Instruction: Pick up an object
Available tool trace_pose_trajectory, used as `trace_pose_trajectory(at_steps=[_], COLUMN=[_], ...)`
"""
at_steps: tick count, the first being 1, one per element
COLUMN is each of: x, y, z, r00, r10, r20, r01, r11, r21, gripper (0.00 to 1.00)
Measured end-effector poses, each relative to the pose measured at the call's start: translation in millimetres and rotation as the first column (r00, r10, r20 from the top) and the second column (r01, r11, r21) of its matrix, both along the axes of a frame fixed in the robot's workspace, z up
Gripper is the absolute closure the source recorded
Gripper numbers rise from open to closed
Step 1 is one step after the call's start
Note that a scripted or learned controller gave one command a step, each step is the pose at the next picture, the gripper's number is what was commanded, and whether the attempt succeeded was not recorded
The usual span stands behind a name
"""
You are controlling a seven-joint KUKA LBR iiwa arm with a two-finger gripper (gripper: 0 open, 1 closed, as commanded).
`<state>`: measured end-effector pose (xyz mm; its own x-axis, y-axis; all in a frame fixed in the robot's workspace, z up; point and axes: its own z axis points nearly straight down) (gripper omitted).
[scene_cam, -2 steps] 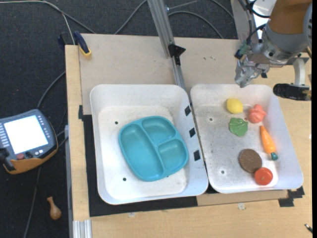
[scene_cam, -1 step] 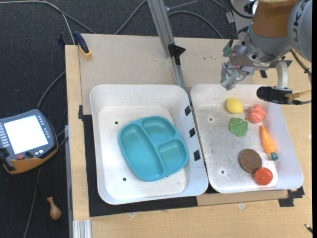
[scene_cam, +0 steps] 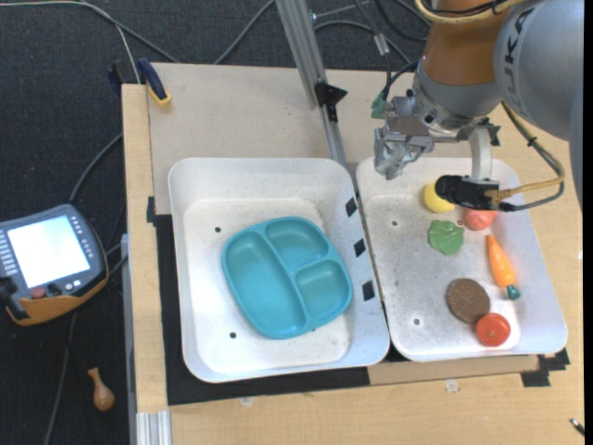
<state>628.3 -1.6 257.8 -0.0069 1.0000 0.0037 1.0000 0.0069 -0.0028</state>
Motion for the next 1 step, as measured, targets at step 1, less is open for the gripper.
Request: trace_pose_trajectory(at_steps=[1], x=[-17.6], y=[47.5], z=[-17.1], r00=[1.0], r10=[-0.001], r20=[-0.002], r01=[0.001], r11=[1.0], r21=[-0.001], gripper=[1.0])
